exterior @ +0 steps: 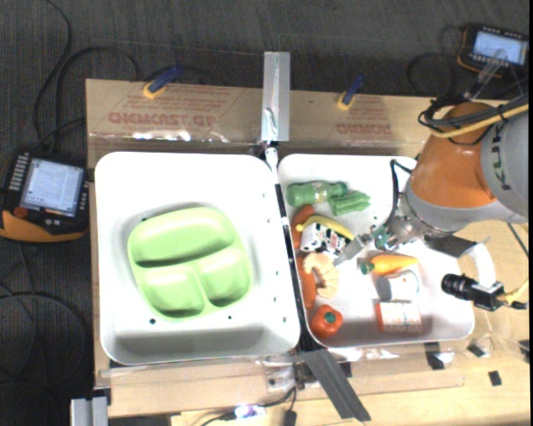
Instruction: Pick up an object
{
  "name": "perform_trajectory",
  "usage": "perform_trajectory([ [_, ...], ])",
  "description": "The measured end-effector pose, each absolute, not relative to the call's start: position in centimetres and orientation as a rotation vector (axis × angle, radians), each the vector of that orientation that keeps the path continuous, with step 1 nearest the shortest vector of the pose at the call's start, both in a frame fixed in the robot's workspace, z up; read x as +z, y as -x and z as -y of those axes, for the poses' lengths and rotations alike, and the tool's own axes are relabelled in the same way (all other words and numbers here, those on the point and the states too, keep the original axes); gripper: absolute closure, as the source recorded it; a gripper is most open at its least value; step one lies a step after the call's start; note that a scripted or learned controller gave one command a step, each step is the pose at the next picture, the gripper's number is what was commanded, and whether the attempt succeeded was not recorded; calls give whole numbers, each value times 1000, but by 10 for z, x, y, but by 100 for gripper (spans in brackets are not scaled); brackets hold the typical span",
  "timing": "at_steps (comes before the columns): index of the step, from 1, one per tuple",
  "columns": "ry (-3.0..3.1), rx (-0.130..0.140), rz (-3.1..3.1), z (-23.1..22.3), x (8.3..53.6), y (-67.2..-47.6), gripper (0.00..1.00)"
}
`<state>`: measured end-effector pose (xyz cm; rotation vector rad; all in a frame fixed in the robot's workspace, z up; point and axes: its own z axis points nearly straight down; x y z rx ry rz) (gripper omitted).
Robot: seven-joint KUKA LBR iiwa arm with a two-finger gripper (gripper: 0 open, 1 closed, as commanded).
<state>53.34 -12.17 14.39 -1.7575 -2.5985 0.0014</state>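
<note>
The right bin (457, 327) holds several toy foods. A green bundle (329, 195) lies at its far left, with a black-and-white piece (313, 235) and a yellow piece (338, 227) just below it. A pale orange shrimp-like piece (322, 269) sits at centre left, a red tomato (327, 320) near the front wall, and a white can with a red label (398, 314) at front centre. My gripper (354, 248) reaches in low from the right over the middle of the pile, between the yellow piece and an orange carrot-like piece (393, 263). Nothing is visibly held.
The left bin (115, 185) holds a green divided plate (188, 260). The ridge where the bins meet (284, 238) runs down the middle. A handheld pendant (43, 193) lies off the bench at the left. Clamps and cardboard line the far edge.
</note>
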Motion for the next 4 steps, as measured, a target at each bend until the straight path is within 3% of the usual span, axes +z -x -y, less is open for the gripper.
perform_trajectory([
  [1,1822,-1,2581,193,90,-488,0],
  [2,1817,-17,2597,188,101,-494,100],
  [3,1567,1,2719,104,191,-502,100],
  [4,1565,1,2716,104,198,-503,100],
])
